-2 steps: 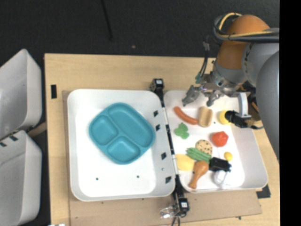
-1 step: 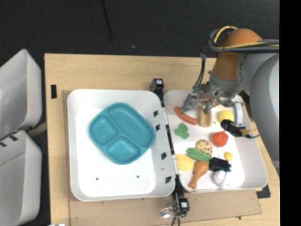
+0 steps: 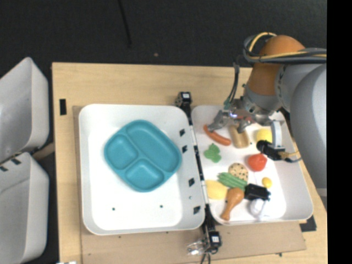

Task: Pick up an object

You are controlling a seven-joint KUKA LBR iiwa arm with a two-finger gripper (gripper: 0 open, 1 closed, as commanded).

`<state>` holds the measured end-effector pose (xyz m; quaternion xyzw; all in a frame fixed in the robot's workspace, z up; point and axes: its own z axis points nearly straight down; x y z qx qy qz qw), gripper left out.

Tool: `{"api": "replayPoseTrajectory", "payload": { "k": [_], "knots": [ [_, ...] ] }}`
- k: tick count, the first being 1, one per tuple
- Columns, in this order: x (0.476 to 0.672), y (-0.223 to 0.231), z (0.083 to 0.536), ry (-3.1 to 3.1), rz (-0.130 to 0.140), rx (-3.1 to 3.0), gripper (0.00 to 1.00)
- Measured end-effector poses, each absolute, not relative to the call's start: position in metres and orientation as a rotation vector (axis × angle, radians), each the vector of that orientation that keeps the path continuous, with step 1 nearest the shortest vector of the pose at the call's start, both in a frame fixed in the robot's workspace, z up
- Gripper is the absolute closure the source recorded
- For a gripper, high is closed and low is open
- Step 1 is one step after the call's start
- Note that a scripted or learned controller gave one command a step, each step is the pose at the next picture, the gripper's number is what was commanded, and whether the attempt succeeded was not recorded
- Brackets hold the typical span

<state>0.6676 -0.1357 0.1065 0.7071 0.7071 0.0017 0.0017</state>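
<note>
The claw point(image 3: 230, 122) sits low in the right bin point(image 3: 291, 199), near the bin's far-left corner; its fingers stand apart, holding nothing; the carrot point(image 3: 218, 136) lies just below the claw, touching or nearly touching one fingertip; a tan block point(image 3: 240, 138) lies just right of the carrot; a green piece point(image 3: 213, 153) lies nearer the camera than the carrot; the left bin point(image 3: 93, 202) carries a blue tray point(image 3: 143, 154).
</note>
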Motion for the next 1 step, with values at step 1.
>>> {"api": "replayPoseTrajectory", "payload": {
  "k": [1],
  "knots": [
    [0.6696,-0.1362,0.1195,2.216,0.012,2.214,1.00]
  ]
}}
